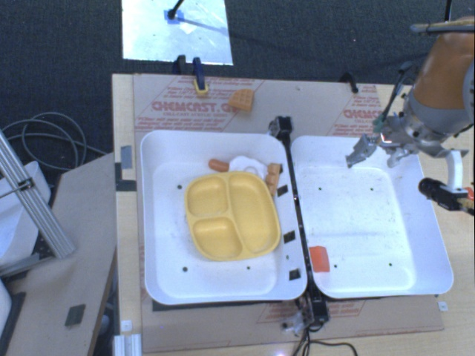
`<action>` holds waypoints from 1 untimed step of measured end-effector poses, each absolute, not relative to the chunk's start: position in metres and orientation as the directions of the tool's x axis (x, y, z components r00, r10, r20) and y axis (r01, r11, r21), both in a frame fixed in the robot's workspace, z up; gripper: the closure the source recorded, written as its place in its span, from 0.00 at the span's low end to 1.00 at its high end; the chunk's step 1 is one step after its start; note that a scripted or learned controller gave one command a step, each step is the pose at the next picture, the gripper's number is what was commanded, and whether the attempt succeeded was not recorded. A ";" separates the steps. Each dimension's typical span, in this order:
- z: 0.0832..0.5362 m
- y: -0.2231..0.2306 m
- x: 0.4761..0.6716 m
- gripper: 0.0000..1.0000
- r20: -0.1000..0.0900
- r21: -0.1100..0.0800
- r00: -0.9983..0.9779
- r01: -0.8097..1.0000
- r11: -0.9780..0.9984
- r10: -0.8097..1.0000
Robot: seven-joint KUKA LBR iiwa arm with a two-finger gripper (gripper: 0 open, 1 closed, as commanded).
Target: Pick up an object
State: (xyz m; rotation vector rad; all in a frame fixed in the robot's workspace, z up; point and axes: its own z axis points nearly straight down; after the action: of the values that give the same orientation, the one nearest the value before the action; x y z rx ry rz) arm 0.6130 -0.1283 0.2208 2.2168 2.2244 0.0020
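Note:
My gripper [377,154] hangs over the far edge of the right bin [371,280], open, with nothing between its fingers. An orange-red block [318,258] lies at that bin's near left corner, far from the gripper. In the left bin [159,273] a yellow divided plate [231,216] fills the middle. Behind the plate lie a small orange sausage [219,165], a white piece [247,166] and a tan block [273,176] close to the right wall.
A waffle-like tan piece [241,99] rests on the bench behind the left bin, outside both bins. A yellow and blue clamp [199,76] stands at the bench's far edge. Black clips [282,127] sit along the seam between the bins.

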 end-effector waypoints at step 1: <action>0.408 -0.090 0.551 0.00 -0.001 0.021 -0.008 1.000 0.008 1.000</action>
State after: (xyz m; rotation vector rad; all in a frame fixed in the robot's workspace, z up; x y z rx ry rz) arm 0.5509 -0.0903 0.4081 2.2018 2.2194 0.0217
